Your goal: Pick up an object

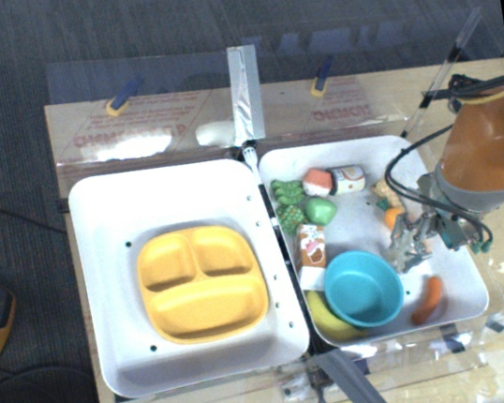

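My gripper (pixel 410 250) hangs low in the right bin (pixel 461 291), just right of a blue bowl (pixel 363 288) and above a red-orange sausage-shaped toy (pixel 426 301). An orange carrot-like piece (pixel 393 217) lies just up-left of it. A yellow banana (pixel 330 319) sits partly under the bowl. Along the bin's left side are a small orange carton (pixel 311 244), green vegetable toys (pixel 291 196) and a red-and-white bottle (pixel 332 180). I see nothing clearly between the fingers.
The left bin (pixel 102 210) holds a yellow divided tray (pixel 201 282). The arm's orange band (pixel 482 147) and black cables overhang the right bin's right side. A metal divider (pixel 245 92) stands behind the bins.
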